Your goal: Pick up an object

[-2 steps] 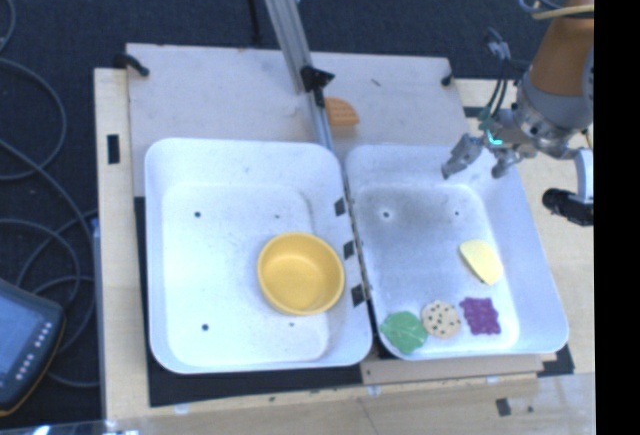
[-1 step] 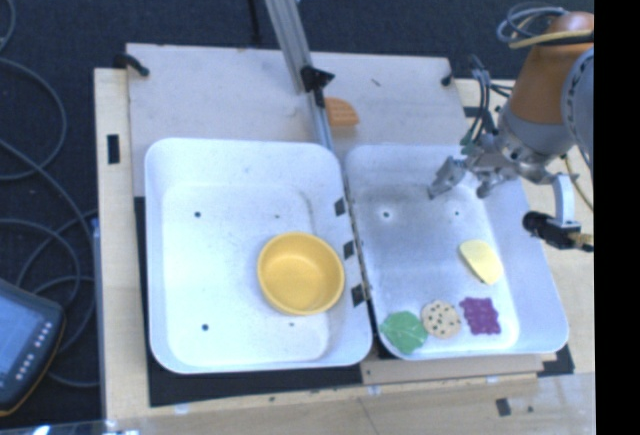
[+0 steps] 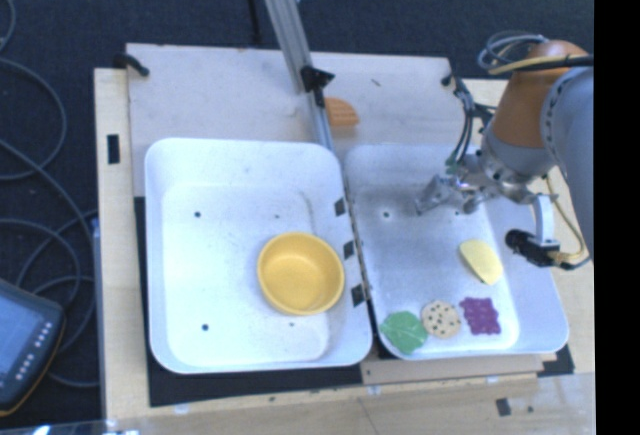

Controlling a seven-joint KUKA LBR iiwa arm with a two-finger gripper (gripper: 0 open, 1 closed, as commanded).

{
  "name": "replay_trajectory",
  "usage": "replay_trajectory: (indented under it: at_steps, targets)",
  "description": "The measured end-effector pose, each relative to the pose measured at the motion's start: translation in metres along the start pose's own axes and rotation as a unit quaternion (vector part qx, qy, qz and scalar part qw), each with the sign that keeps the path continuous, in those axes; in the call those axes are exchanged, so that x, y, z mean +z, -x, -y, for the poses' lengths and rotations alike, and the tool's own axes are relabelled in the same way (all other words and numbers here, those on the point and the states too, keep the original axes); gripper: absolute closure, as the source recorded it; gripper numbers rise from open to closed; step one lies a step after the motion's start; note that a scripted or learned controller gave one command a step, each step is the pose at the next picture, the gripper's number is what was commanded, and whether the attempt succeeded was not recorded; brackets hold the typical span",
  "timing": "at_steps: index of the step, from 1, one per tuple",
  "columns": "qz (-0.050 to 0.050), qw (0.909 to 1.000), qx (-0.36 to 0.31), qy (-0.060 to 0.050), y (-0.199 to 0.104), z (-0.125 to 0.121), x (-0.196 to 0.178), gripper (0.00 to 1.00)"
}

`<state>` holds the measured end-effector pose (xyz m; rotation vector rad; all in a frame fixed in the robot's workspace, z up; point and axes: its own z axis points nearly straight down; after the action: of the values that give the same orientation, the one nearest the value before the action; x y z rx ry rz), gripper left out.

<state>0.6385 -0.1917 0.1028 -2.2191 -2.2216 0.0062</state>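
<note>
Two shallow white bins side by side on the desk (image 3: 115, 223), taken here relative to the yellow bowl (image 3: 300, 272). Bowl upright in the left bin (image 3: 190, 183), toward its lower right part, close to the divide between the bins. Right of the bowl, across that divide, in the right bin (image 3: 400, 233): green round piece (image 3: 403, 331) at the near edge, then a speckled cookie (image 3: 440, 319) just beside it, then a purple piece (image 3: 480, 315), all in a row. Farther right and slightly above bowl level, a pale yellow piece (image 3: 481, 260) lying alone. Up and right of the bowl, end effector (image 3: 447, 195) over the bin's upper floor, well apart from every piece, nothing seen between its parts; released or clenched: cannot tell. Above the bowl, past the bins' far rims, an orange thing (image 3: 341, 113) beside a slanted metal rail (image 3: 285, 18).
</note>
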Motion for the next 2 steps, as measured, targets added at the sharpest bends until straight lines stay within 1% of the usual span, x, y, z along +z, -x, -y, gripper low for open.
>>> replay_trajectory:
  at_steps: [1,2]
  targets:
    - [0.001,1.0,-0.001,0.003,0.001,-0.002,-0.015,1.0]
    - [0.0,1.0,0.001,0.005,0.005,-0.001,-0.06,1.0]
